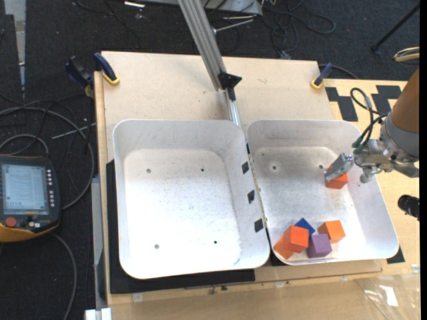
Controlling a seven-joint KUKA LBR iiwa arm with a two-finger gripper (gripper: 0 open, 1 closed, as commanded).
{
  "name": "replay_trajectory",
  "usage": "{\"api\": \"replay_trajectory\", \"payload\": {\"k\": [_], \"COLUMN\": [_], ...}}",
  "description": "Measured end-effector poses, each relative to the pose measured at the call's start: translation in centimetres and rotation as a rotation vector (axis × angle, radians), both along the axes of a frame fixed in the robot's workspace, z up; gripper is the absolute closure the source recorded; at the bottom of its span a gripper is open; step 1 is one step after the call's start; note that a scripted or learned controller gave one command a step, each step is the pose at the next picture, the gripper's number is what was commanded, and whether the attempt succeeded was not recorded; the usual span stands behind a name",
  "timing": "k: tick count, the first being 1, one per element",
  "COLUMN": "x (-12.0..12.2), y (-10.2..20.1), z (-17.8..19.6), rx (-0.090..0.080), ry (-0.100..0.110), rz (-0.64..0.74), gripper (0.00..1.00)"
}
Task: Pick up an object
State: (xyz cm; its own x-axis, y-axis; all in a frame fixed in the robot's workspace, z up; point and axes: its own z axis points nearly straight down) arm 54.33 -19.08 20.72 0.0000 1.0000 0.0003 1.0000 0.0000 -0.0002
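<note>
Gripper (338, 170): over right bin (373, 209), touching orange-red block (337, 181); jaw opening and grasp could not be told. Lift judged unconfirmed. Remaining blocks (308, 239) clustered at near wall.

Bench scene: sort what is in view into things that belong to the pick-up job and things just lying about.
Job:
gripper at the orange block
right bin
corner pile: orange cube, blue block, purple cube, small orange cube

Lying about:
left bin
teach pendant
floor cables
yellow clamps
</note>
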Motion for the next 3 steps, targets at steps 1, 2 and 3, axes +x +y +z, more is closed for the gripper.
{"api": "replay_trajectory", "payload": {"k": [1, 2, 3], "x": [1.2, -1.2, 7.1], "y": [4.9, -0.7, -2.6], "z": [-0.8, -2.7, -11.6], "rx": [0.001, -0.003, -0.003], "ry": [0.0, 0.002, -0.003], "rz": [0.008, -0.006, 0.005], "gripper": [0.0, 0.0, 0.0]}}
